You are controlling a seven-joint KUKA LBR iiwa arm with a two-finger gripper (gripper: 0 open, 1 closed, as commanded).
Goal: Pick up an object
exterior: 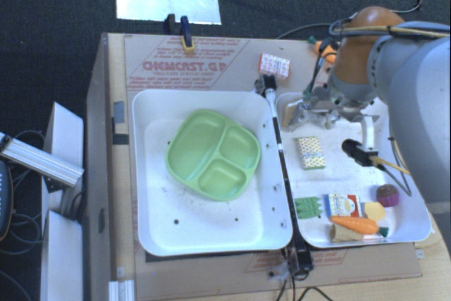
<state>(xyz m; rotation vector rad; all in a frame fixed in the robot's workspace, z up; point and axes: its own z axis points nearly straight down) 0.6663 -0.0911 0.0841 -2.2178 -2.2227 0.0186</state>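
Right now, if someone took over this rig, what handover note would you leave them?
Gripper: low over the far end of the right white bin; whether its fingers are open or shut cannot be told, and nothing shows between them.
Things: the yellow patterned sponge block lies just in front of the gripper. The orange toy carrot, green toy piece, small printed box and purple round toy sit along the near end. The green divided plate lies in the left white bin.
Done: nothing lifted.
Left: grasp one object and raise it.
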